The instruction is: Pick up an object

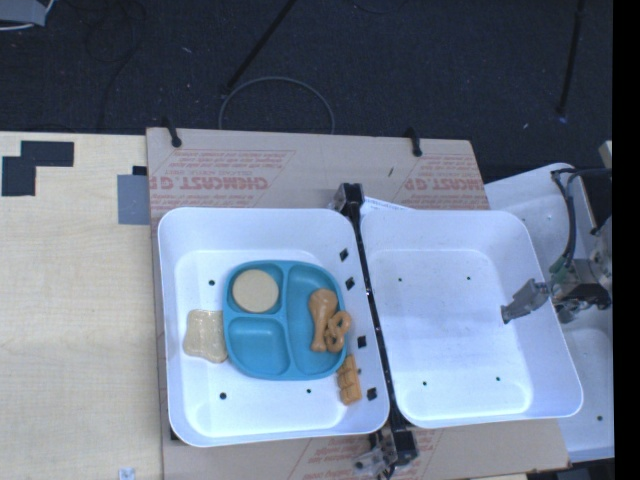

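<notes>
A blue divided plate (262, 353) lies in the left bin (190, 230). A round tan cracker (254, 290) sits in the plate's upper left section, and a brown pretzel-like piece (328, 319) lies in its right section. A pale bread-shaped piece (205, 335) rests on the bin floor, touching the plate's left edge. A small brown chunk (349, 379) lies just off the plate's lower right corner. My gripper (524, 301) hovers at the right rim of the right bin (450, 388), far from all of these, with nothing seen in it.
A black divider clip (352, 204) joins the two bins along the middle. Both bins sit on a cardboard sheet (300, 173). The arm's base and cables (585, 268) crowd the right edge. A light wooden bench top (70, 318) stretches to the left.
</notes>
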Robot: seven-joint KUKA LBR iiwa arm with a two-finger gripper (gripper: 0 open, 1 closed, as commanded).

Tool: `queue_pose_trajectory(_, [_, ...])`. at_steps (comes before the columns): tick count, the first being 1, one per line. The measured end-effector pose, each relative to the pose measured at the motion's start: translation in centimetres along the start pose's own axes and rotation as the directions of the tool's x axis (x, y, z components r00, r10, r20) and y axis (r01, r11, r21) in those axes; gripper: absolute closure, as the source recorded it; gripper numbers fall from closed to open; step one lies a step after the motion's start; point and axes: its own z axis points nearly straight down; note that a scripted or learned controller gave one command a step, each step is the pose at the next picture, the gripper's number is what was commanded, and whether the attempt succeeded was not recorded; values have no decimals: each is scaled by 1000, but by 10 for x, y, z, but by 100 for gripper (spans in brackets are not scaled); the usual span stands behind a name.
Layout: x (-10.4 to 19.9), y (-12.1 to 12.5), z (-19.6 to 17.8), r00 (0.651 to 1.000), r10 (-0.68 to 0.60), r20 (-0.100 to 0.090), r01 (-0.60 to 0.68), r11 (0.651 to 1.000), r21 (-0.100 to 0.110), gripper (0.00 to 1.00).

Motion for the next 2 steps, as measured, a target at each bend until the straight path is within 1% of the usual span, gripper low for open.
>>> queue_pose_trajectory(1, [0,2,-5,1000,-3,3,3,1000,-11,0])
queue_pose_trajectory(2, [-4,5,40,1000,-2,0,2,1000,-5,0])
